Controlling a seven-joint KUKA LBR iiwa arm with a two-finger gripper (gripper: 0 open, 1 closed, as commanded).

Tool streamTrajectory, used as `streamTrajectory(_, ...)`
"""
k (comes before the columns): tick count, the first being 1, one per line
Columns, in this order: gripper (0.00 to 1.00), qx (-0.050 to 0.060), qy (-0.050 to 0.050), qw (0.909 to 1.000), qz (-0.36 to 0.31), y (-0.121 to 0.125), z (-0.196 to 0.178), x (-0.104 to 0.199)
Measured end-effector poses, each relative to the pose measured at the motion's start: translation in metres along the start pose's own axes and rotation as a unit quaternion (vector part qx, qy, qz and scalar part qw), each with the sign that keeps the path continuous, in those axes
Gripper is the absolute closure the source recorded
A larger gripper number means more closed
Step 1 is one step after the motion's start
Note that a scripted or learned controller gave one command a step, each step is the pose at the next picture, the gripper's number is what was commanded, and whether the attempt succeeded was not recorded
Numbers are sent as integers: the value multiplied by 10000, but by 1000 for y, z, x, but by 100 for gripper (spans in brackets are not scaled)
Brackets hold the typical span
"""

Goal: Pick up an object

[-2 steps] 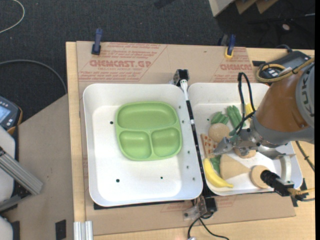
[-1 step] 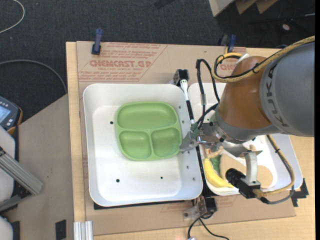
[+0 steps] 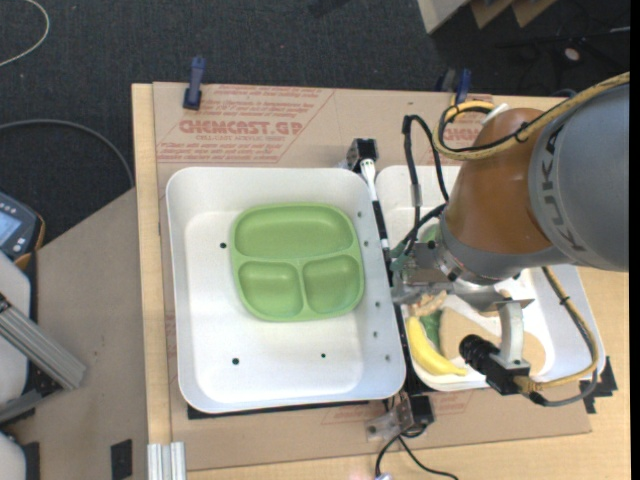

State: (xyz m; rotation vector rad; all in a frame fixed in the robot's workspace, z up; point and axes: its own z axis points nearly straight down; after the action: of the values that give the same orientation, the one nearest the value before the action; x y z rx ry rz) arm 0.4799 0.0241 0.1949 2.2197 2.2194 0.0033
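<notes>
- A grey arm point(image 3: 560, 198) with an orange band reaches from the right, low over the right bin point(image 3: 575, 313), likely positioned for a grasp.
- Its wrist hides the jaws; whether they are released or clenched cannot be told.
- A banana point(image 3: 432, 354) lies in that bin's near-left corner, just beside the wrist.
- The left bin point(image 3: 190, 298) holds a green divided tray point(image 3: 297, 260).

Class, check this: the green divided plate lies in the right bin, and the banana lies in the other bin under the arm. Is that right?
Not quite. The camera view shows the green divided plate in the left bin; the banana lies in the right bin, under the arm.
</notes>
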Motion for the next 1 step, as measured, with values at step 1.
streamTrajectory(1,100,-15,35,10000,-71,0,-60,113)
